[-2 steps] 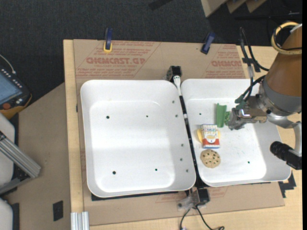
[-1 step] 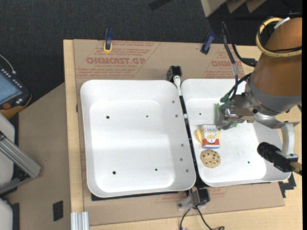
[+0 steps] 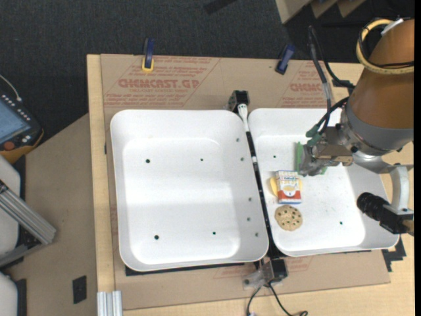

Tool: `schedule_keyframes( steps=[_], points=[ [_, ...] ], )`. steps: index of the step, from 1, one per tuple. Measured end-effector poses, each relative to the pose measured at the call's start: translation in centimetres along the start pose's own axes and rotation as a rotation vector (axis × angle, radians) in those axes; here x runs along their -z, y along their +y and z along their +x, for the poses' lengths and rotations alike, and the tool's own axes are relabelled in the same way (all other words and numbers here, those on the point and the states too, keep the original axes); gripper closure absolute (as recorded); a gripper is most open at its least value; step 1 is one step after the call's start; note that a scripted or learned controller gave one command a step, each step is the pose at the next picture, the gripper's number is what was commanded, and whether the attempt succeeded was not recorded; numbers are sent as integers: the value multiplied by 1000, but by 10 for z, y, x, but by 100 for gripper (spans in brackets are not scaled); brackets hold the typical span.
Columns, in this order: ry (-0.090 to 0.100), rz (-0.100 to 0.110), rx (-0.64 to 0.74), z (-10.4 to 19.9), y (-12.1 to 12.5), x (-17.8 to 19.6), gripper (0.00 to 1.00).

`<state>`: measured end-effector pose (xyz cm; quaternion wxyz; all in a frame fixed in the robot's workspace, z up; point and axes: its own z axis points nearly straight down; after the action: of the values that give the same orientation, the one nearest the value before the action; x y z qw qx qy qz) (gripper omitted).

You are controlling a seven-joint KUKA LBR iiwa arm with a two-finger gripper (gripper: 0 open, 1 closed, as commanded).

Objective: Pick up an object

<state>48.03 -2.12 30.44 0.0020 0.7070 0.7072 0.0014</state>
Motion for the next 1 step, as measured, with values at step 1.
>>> schedule_keyframes(
  steps=[1],
  points=[
    [-1,-2,0,0,1,10,100]
  ],
)
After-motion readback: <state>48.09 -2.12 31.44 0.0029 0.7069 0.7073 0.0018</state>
